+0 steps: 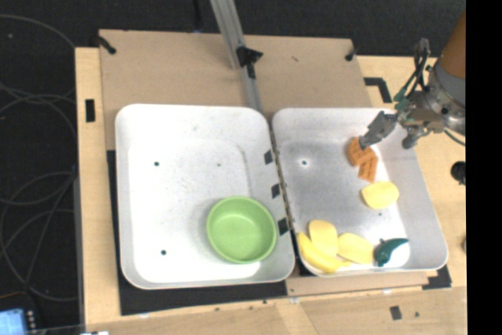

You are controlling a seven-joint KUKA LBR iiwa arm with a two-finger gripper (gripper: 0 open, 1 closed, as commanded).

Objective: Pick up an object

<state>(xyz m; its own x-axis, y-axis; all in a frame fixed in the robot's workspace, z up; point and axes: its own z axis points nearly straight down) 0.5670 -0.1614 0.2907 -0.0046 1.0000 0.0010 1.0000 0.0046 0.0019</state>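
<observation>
Hovering at the right bin's (pixel 408 169) upper right edge, the end effector (pixel 397 131) has its fingers spread, gripping nothing. Nearest target: orange ridged plastic piece (pixel 363 156) just below-left. Centre over it, straddle the narrow side, descend, then close.

Two white bins (pixel 196 129) side by side — metal pole (pixel 223 4), black cables (pixel 31 169)

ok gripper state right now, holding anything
gripper: open, holding nothing, fingers spread above the right bin beside the orange object.
</observation>
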